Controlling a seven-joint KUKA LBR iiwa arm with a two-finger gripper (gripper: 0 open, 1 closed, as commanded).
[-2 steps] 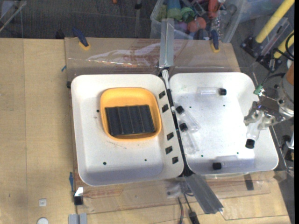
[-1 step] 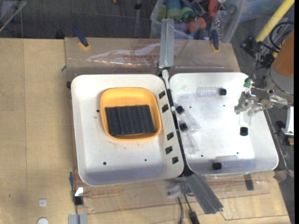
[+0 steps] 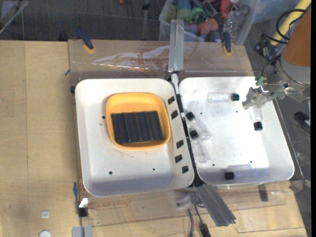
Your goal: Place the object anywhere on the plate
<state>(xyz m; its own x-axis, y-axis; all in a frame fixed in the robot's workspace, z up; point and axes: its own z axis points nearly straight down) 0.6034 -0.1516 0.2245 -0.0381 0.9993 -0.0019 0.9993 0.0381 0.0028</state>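
fingers (image 3: 256,115) hang well right of the plate (image 3: 114,102), gap cannot tell, nothing visible between them; black ridged block (image 3: 137,127) lies flat inside plate rim, so placement looks done.

Grey arm (image 3: 296,73) with orange band, pale metal gripper (image 3: 255,98), black cables.

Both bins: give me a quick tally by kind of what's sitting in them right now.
Orange squarish plate, in the left white bin: 1
Black ribbed rectangular block, lying on the plate: 1
Clear plastic tubes with black caps, in the right white bin: at least 4; hard to separate against white
Total: at least 6
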